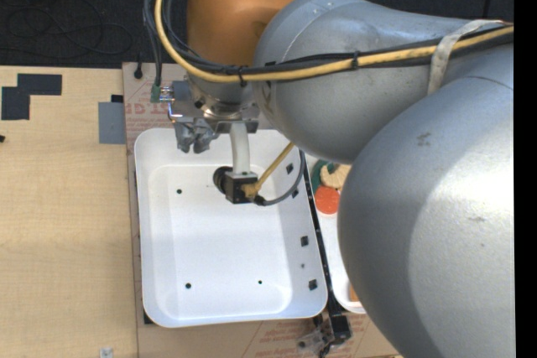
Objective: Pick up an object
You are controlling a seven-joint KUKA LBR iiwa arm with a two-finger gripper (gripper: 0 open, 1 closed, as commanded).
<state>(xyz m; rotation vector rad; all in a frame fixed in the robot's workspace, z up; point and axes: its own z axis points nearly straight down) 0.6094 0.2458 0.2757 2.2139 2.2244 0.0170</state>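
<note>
tool at the bare bin, objects next door

camera view: the tool (194, 138) stood over the far edge of the left bin (168, 264), above plain white floor. whether it was apart or together could not be told, and nothing showed in its hold. the likely targets, a red-orange object (327, 199) and a pale object (333, 174), lay in the right bin (339, 287), just across the rims and half hidden under the arm (403, 96). by that placing, the pick looked not yet begun.
</note>
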